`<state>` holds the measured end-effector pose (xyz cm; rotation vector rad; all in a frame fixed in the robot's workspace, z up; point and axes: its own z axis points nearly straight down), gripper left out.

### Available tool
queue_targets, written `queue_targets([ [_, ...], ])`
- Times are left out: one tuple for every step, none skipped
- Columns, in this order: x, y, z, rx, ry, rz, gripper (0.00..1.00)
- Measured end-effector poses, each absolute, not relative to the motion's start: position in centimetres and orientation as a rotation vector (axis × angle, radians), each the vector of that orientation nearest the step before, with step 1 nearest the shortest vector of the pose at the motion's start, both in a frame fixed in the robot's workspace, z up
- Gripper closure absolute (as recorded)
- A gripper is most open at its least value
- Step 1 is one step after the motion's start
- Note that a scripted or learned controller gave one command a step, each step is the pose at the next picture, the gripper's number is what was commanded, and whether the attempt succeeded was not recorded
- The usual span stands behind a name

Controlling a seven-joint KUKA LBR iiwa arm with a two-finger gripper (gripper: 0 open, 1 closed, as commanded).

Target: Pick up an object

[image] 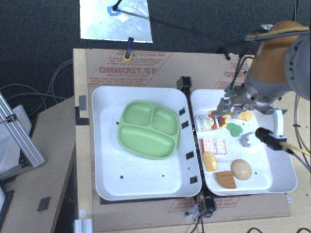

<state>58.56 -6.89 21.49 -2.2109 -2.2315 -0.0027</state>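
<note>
1. Furthest to my left is the left bin (104,178), a shallow white tray holding a green divided plate (148,129). The plate has two small sections along its far side and one long section nearer the camera, and it lies flat, a little toward the bin's far half.
2. A black divider strip (190,130) runs between the two bins, with small black clips along it.
3. Next comes the right bin (282,176), where the small objects lie. Near its left wall sits a white packet with red print (204,123), and just below it a flat red-and-white card (213,146).
4. Below the card there is a yellow piece (210,161), then an orange wedge (225,179) near the front wall, with a tan egg-shaped piece (241,169) touching or just beside it.
5. Near the bin's middle lies a green piece (235,129), with a small grey bit (245,140) just right of it and a pale yellow piece (245,115) further back.
6. My gripper (224,108) hangs low over the far part of the right bin, close above the packet and a red-orange item (218,120). I cannot tell how my fingers stand, nor whether anything is between them.
</note>
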Motion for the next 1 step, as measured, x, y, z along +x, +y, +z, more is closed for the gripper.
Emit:
queue_targets([
  [58.77, -1.51, 22.94, -2.213, -2.231, -0.004, 1.0],
])
